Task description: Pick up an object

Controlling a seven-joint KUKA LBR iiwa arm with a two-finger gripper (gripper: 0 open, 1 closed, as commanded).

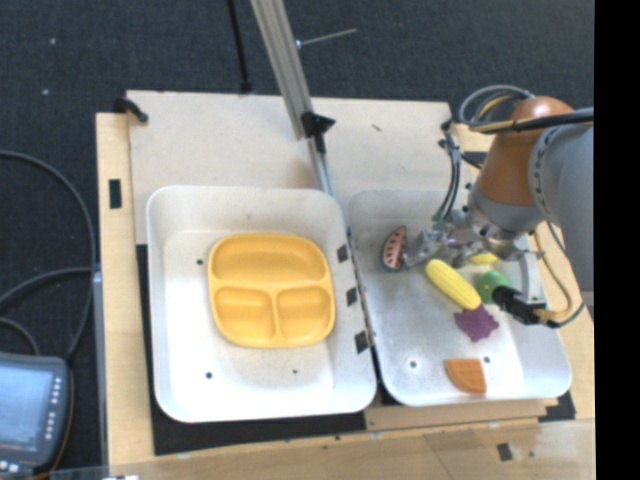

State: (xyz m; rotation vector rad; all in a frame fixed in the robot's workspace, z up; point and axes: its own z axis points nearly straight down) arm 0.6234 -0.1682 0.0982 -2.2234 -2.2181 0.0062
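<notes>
Robot gripper (455, 243), finger state impossible to tell, hovers beside a yellow toy corn cob (452, 283), likely light, stiff, smooth; best grasped across its middle.

Two white bins (180, 228) sit side by side on the wooden bench (220, 138)

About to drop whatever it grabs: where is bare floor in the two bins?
Left bin: bare margin all round the yellow divided tray, widest below it. Right bin: bare lower-left floor, between the watermelon slice and orange piece. Crowded by the gripper: corn cob, purple piece, green piece.
</notes>
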